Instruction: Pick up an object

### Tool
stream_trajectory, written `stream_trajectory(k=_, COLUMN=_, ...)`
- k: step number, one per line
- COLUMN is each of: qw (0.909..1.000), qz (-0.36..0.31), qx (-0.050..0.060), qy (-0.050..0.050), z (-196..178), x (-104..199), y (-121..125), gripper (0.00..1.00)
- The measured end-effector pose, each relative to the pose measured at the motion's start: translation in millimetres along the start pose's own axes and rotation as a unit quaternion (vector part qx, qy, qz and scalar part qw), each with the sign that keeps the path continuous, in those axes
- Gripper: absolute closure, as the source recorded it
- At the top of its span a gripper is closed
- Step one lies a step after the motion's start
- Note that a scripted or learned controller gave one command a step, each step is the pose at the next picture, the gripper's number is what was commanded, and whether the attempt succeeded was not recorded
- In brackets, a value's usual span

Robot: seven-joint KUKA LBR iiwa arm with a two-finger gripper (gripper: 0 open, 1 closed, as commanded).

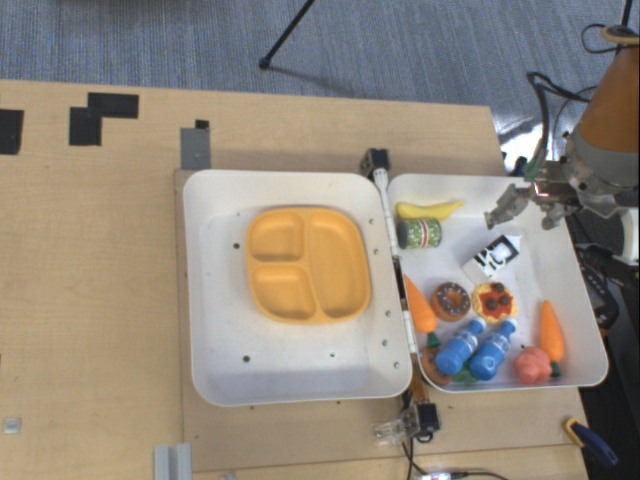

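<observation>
My gripper point(529, 210) hangs over the back right part of the right bin point(590, 353), under the arm's orange band. Its fingers stand apart, open, with nothing between them. Just below it lies a black-and-white card point(497, 254). To its left are a yellow banana point(428, 209) and a green can point(419, 233). Nearer the front sit a chocolate donut point(452, 300), a small pizza-like toy point(493, 300), two blue bottles point(475, 352), an orange carrot point(551, 330), a second carrot point(420, 308) and a pink fruit point(533, 366).
The left bin point(215, 368) holds a yellow divided plate point(305, 264). A ridge point(395, 258) separates the two bins. Black markers point(100, 116) lie on the wooden bench at the far left. Cables hang to the right of the arm.
</observation>
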State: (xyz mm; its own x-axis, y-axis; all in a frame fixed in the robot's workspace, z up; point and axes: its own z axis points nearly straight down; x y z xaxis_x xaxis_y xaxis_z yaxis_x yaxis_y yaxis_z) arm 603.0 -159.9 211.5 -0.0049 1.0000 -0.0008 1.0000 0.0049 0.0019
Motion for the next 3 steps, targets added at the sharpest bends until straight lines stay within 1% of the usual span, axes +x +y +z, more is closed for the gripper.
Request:
stream_trajectory(k=1, qw=0.9931, qz=-0.117, qx=-0.010, qy=-0.005, z=98, x=-5, y=4, gripper=0.00)
stream_trajectory(k=2, qw=0.9621, qz=-0.272, qx=-0.011, qy=-0.008, z=102, x=-3, y=4, gripper=0.00)
stream_trajectory(k=3, qw=0.9610, qz=-0.276, qx=-0.016, qy=-0.008, z=105, x=27, y=8, gripper=0.00)
